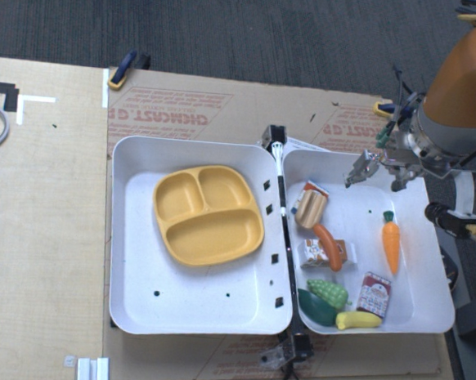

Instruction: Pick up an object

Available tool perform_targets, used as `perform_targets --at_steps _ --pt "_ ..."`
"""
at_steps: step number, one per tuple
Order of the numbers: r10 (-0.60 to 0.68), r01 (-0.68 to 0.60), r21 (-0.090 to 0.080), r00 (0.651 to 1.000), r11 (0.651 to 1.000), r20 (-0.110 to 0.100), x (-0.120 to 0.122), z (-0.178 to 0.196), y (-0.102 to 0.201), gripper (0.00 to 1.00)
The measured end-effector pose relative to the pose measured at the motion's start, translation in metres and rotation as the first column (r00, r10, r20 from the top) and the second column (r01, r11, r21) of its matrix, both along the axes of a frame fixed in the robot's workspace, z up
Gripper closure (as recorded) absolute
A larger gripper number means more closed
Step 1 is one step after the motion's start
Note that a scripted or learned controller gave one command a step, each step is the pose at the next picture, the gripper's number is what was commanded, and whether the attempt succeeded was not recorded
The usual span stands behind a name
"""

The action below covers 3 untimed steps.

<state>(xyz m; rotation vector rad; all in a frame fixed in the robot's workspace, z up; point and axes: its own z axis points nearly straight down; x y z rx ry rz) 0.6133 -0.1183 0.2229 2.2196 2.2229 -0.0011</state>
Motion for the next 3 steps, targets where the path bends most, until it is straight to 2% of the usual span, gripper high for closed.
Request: perform_targets --at_steps 1,2,3 --pt "0.251 -0.251 0.0 0.968 0.968 0.0 -0.021 -0.124 -0.024 0.0" --pt "0.339 -0.339 0.001 0.941 0.941 0.0 -0.056 -0.13 0.017 0.0" --pt "0.552 -0.552 -0.001 0.834 0.834 0.002 -0.092 -0.13 0.01 0.0"
